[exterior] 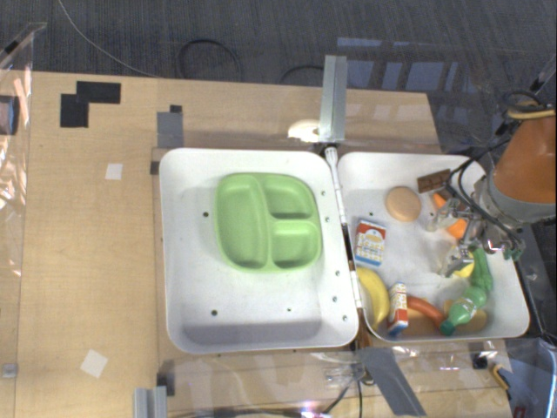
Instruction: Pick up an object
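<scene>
Camera view from above, gripper low in the right bin — beside a green bottle, jaw state impossible to tell — green divided plate in the left bin.

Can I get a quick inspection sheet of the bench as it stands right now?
Surface: wooden bench bearing the left bin and the right bin side by side.
Job's things: in the right bin, a banana, small carton, round tan piece, green bottle, red-and-white tube, and an orange-red piece near the front wall.
Clutter: green divided plate in the left bin; black tape patches on the bench.
Grippers: pincer low over the right bin's right side; nothing seen held.
Cables: thin cable and a dark loop on the floor.
Surroundings: dark carpet; metal post behind the bins.
</scene>
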### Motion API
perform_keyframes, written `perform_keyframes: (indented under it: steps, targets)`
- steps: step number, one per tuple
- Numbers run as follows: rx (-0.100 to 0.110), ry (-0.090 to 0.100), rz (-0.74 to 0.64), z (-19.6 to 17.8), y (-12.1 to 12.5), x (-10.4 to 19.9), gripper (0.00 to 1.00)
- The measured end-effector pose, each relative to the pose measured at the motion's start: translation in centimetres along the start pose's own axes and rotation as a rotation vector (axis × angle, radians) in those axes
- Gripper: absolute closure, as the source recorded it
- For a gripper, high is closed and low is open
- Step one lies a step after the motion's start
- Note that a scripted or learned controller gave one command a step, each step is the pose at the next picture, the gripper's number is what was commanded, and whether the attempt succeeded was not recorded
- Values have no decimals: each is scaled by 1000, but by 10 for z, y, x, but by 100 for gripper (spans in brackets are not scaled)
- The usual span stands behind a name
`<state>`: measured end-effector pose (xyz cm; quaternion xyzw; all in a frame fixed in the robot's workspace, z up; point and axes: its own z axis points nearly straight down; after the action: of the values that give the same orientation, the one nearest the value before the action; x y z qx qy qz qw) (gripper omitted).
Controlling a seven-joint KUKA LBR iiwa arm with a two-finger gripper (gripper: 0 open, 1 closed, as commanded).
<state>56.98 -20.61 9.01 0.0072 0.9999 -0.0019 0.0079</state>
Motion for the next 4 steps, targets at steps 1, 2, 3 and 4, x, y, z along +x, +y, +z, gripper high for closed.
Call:
perform_keyframes:
  steps: [1,2,3,4]
  targets:
    - [2,-9,-9,-14,2,-4,100]
    - [2,-8,-9,-13,2,-4,0]
    - [-2,3,6,2,2,-36,0]
    - [1,-8,-1,-13,3,-40,100]
